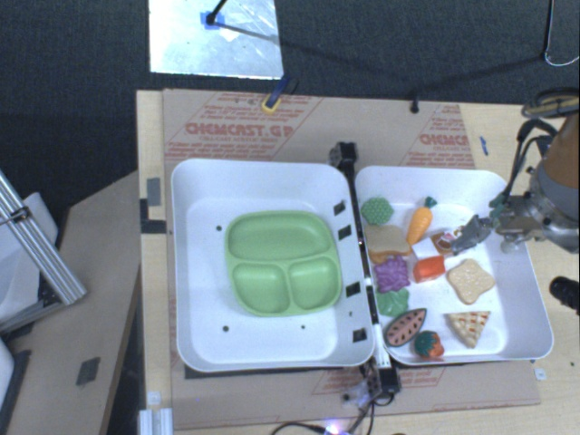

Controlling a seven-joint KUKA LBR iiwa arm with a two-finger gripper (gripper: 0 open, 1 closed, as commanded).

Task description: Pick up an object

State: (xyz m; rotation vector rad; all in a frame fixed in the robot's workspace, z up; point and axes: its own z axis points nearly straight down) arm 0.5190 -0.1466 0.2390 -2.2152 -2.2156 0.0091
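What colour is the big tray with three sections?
The divided tray is light green, seen clearly in the camera view, lying in the left white bin.

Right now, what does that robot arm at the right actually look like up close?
The arm is grey and rounded, with an orange band at its top edge in view. Dark cables loop along its side. It ends in a small grey metal gripper, a blocky body narrowing toward the tip, over the right bin. No markings are legible.
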